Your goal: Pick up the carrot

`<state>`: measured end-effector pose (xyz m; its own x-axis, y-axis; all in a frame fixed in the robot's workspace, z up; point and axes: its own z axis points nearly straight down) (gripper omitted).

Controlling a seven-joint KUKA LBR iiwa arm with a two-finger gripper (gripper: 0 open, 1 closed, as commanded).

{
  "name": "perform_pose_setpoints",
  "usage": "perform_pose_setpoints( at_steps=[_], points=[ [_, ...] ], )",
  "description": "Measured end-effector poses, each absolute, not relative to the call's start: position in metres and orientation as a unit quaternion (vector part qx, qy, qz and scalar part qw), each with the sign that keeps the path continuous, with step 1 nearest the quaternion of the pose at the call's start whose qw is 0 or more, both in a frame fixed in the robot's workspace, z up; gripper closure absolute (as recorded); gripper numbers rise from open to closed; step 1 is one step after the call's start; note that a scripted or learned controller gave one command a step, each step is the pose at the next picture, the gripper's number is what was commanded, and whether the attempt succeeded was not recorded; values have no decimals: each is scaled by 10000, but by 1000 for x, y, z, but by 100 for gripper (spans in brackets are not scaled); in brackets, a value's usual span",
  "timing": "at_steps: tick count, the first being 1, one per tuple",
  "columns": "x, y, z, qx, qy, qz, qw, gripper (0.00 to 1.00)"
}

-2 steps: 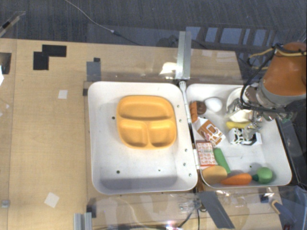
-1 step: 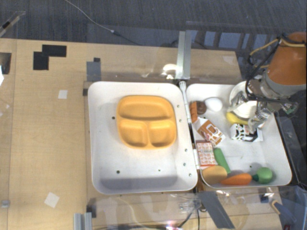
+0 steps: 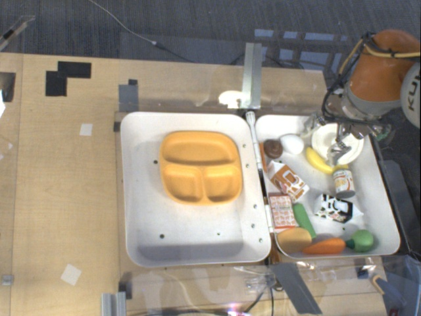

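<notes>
Gripper: seen over the far part of the right bin, hanging below the grey wrist and orange band; nothing is seen between the fingers, and whether they are spread or closed cannot be told from this slant.

Carrot: laid on its side against the near wall of the right bin — well apart from the fingers, toward the near edge of the bench and slightly to the camera's left of them.

Beside the carrot: a green rounded item is touching or just beside its right end; a tan bun-like item sits at its left end; a green cucumber-like piece lies just behind it.

Under the fingers: a small white plate or bowl, with a yellow banana just beside the fingers on the camera's left.

Just nearer than the fingers: a small jar with a pale lid and a label whose print is too small to be read.

Black-and-white item: lying between the jar and the carrot; its markings cannot be made out as letters.

Packets: an orange-and-white packet and a red-patterned card are placed along the bin's left wall — writing is present on both but no brand can be read.

Left bin: a yellow divided tray is held in it, far from the fingers.
</notes>
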<state>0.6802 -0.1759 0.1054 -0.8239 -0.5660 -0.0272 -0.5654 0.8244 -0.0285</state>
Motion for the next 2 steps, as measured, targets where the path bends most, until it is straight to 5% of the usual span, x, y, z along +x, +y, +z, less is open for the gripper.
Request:
perform_pose_setpoints(
  at_steps=[1, 2],
  points=[
    [666, -130, 95, -2919, 9564, -49, 111, 0],
    [639, -155, 204, -2824, 9592, -51, 100, 0]
  ],
)
